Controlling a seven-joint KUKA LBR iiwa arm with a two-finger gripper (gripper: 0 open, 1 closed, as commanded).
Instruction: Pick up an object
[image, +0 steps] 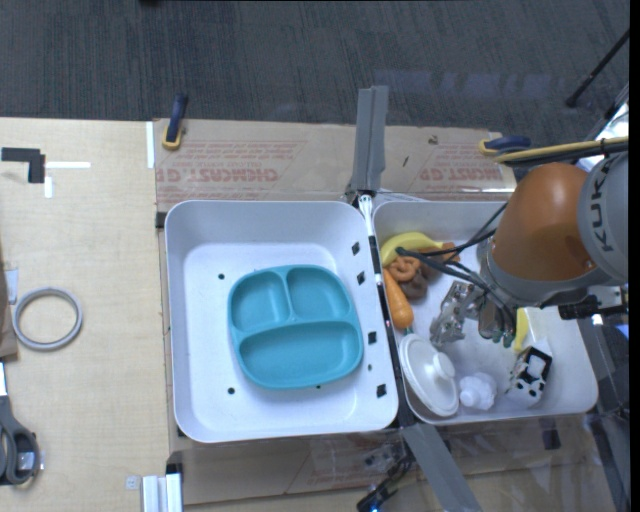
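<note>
The left bin holds a blue divided plate. The right bin holds a banana, a carrot and a white bowl. The carrot lies beside this bin's left wall, with its long axis nearly along the wall. The gripper hangs just to the right of it, and whether the claw is wide or narrow cannot be told.

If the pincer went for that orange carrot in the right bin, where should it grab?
Probably the middle of the carrot, from straight above, closing across its narrow width. It lies flat and long close beside a wall of the bin, so a sideways approach looks blocked.
</note>
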